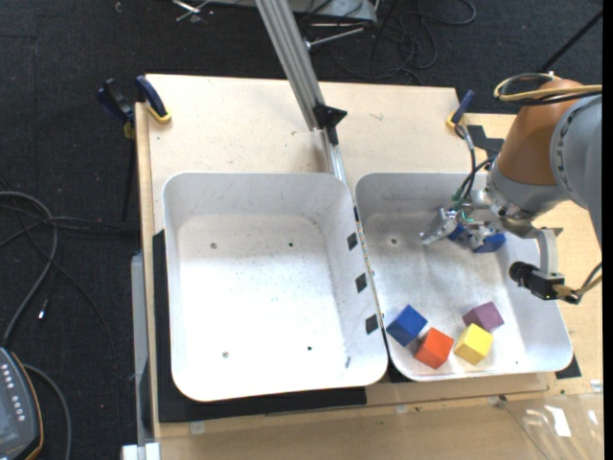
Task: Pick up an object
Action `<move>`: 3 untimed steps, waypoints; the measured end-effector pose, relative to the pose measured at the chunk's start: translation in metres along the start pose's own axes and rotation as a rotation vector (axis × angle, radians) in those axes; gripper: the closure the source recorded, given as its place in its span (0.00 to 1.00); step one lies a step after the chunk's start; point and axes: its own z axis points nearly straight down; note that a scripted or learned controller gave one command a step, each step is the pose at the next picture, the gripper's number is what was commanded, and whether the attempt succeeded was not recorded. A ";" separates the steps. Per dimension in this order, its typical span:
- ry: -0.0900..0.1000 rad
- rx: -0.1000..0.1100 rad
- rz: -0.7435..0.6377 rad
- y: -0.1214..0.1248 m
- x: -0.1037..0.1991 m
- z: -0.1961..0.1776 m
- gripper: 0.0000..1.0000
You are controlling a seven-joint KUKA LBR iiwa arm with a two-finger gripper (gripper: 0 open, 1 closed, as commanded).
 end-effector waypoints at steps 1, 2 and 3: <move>0.000 -0.002 -0.003 0.041 0.023 0.010 0.00; -0.002 -0.001 -0.002 0.040 0.021 0.000 1.00; 0.002 -0.007 -0.007 0.038 0.103 -0.095 1.00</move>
